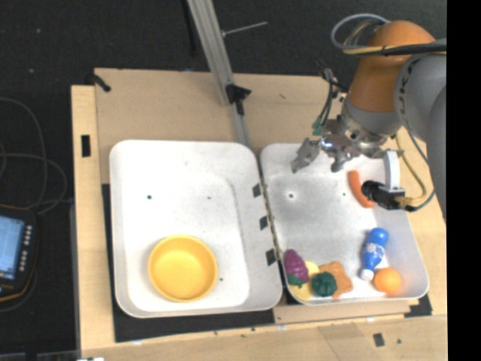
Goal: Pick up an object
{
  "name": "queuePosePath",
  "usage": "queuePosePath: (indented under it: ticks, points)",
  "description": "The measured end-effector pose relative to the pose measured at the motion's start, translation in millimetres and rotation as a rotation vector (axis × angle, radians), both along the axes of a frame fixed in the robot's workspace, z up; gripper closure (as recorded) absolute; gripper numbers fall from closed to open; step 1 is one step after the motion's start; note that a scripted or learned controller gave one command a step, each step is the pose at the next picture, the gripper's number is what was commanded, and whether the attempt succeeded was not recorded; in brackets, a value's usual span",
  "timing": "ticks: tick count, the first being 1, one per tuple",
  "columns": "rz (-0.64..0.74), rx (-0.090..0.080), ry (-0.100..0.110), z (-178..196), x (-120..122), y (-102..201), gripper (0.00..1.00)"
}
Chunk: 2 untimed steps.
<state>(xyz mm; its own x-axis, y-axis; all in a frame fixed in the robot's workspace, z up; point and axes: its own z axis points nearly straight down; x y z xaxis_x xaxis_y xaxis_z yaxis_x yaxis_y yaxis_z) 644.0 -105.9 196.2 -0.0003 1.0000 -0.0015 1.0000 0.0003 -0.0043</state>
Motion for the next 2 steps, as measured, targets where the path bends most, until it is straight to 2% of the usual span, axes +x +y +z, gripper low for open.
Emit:
queuePosePath:
  ticks: [1, 2]
  points:
    - [-0.002, -0.001, 0.000, -61.7, 0.6, -7.1, 0.00]
    - [-0.004, 0.000, -0.008, -46.2, 2.8, -7.6, 1.00]
